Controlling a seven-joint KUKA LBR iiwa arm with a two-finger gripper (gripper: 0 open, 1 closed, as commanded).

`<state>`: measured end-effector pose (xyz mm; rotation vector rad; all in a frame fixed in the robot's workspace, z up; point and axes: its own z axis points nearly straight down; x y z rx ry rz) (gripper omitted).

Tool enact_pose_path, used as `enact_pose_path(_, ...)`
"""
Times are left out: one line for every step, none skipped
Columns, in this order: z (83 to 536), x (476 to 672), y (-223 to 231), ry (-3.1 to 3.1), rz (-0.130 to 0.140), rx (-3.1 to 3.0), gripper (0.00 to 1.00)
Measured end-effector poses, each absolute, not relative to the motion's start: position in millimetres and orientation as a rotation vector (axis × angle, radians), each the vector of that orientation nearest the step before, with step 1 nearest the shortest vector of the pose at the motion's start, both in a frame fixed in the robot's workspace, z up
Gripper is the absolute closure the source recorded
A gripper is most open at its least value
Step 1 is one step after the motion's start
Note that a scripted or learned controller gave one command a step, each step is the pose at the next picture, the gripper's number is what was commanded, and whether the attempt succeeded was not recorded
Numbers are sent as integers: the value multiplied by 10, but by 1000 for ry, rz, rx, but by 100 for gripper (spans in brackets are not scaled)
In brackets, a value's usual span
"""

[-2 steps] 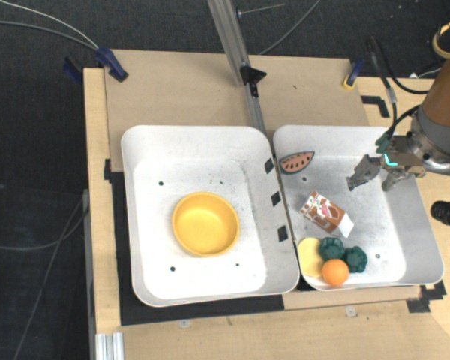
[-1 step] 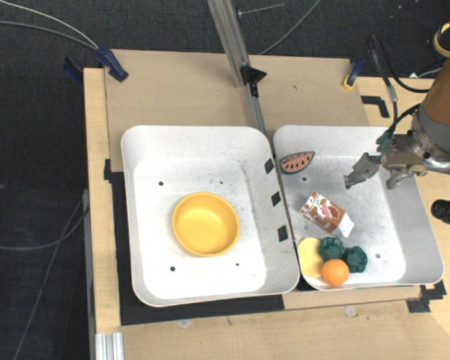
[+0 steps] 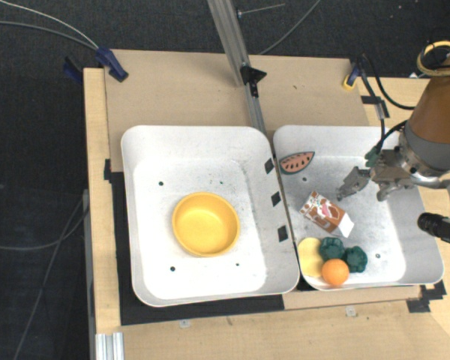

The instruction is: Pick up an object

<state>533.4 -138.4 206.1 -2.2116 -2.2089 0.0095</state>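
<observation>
My gripper (image 3: 367, 188) hangs over the right bin (image 3: 405, 227), its two fingers spread open with nothing between them. Just left and below it lies a small red-and-white carton (image 3: 326, 214). A watermelon slice (image 3: 296, 161) rests near the bin's far left corner. At the near edge sit a yellow piece (image 3: 309, 254), two dark green pieces (image 3: 343, 253) and an orange ball (image 3: 334, 273), packed close together.
The left bin (image 3: 146, 201) holds a yellow bowl (image 3: 205, 223). A metal pole (image 3: 229, 25) rises from the divider between the bins. Blue and yellow clamps sit on the bench's far corners. Cables run by the arm at the right.
</observation>
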Motion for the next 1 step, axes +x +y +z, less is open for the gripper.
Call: enact_pose_path(1615,5304,-1328,-2208,11,-2209,0)
